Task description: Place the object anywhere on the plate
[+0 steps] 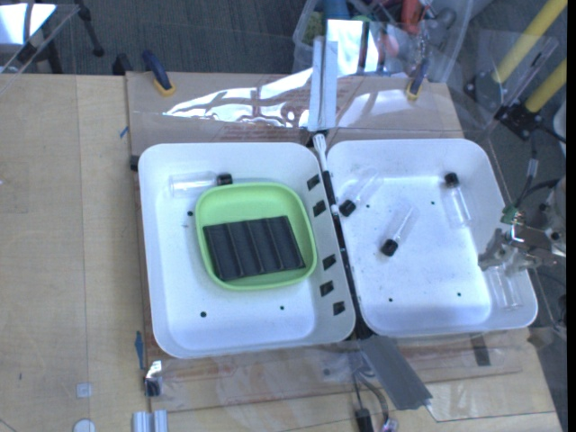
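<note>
Plate: we see a green plate (255,202) in the left bin (171,313), bearing a black ribbed object (253,247).
Right bin (468,309): clear tubes with black caps (397,231).
Gripper (504,257): at the right bin's right rim; we cannot tell its grip.

— What sits beyond the bins?
— A clear plastic tub (396,12) of bright odds and ends, at the top, past the bench edge.
— And on the bench itself?
— Two white bins: the left bin (171,313) and the right bin (468,309), touching along a row of black clips (326,264). A blue-and-yellow clamp (158,74) lies near the back left corner. Grey tape (394,381) runs at the front.
</note>
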Controlling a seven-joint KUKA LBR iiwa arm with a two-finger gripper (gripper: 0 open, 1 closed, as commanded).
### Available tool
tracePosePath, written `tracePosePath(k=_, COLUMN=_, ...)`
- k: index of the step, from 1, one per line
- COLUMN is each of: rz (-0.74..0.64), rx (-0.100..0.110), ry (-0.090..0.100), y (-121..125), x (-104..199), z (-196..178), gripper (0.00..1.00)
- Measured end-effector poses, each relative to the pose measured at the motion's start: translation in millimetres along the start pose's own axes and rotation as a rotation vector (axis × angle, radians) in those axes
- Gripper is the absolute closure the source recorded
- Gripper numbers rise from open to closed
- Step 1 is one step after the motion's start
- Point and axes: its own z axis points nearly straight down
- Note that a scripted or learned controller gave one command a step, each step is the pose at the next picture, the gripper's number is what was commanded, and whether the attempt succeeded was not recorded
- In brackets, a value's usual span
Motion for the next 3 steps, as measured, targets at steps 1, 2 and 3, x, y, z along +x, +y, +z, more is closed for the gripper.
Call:
tracePosePath(k=1, rz=-0.044, rx=-0.002, ry=0.000, y=32.1, x=70.6, z=19.4, gripper=1.00)
tracePosePath(k=2, rz=-0.105, rx=0.000, ry=0.000, y=93.0, x=134.2, z=29.3, gripper=1.00)
tracePosePath(k=3, rz=-0.154, rx=-0.003, ry=-0.001, y=112.2, x=177.9, z=29.0, gripper=1.00)
